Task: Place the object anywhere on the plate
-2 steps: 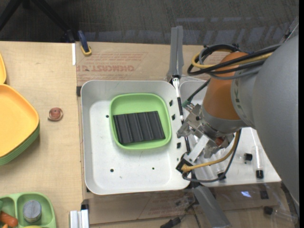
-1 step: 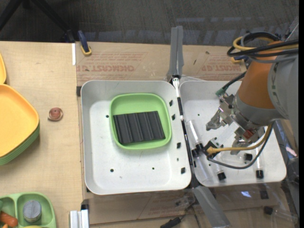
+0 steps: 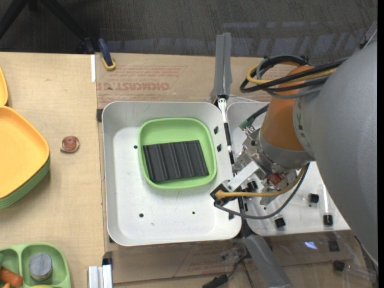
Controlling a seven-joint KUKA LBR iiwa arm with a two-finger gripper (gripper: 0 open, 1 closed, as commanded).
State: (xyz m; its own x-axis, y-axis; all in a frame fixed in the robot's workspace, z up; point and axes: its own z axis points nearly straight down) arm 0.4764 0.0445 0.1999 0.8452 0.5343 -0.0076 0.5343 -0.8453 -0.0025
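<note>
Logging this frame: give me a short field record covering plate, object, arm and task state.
plate: green plate, in the left bin
object: dark ridged slab, lying flat on the plate
arm: grey arm, above the right bin, apart from the slab
task state: object looks placed on the plate
bench: yellow plates, small red knob

Single fixed camera, mounted above the bench [image 3: 72, 179] and looking down at a slant. The left bin [image 3: 120, 221], holding the green plate [image 3: 177, 128], sits near the centre of the frame, and the right bin [image 3: 300, 218] lies beside it toward the right. Range is fairly close: the bench runs off the left and lower edges, and a strip of dark carpet [image 3: 180, 11] shows along the top. The arm [image 3: 342, 131] enters from the right, nearest the lens, looming large and covering much of the right bin.
</note>
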